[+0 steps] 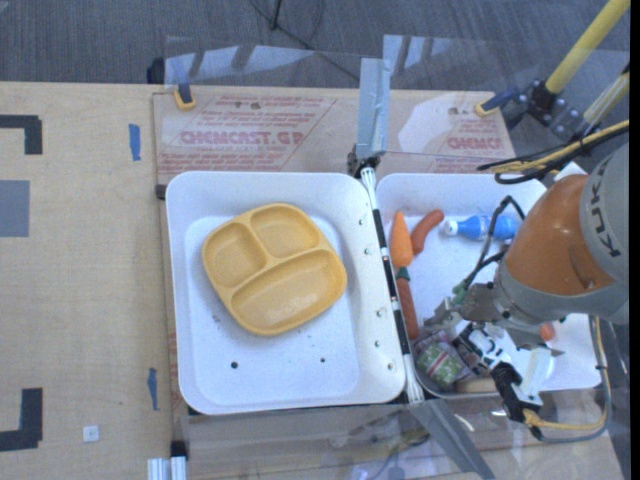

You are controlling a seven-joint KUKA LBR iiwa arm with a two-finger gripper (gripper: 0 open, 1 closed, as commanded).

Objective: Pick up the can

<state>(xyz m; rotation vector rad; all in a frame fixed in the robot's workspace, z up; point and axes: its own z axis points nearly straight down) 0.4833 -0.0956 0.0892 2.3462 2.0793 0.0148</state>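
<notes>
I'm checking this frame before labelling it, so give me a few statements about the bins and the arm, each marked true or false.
1. The yellow divided plate lies in the left bin. True.
2. The can sits on the yellow plate. False: it is at the near left corner of the right bin, close to the gripper.
3. An orange carrot lies along the right bin's left wall. True.
4. The arm reaches over the left bin. False: it is over the right bin.
5. A blue and white bottle lies at the far side of the right bin. True.
</notes>
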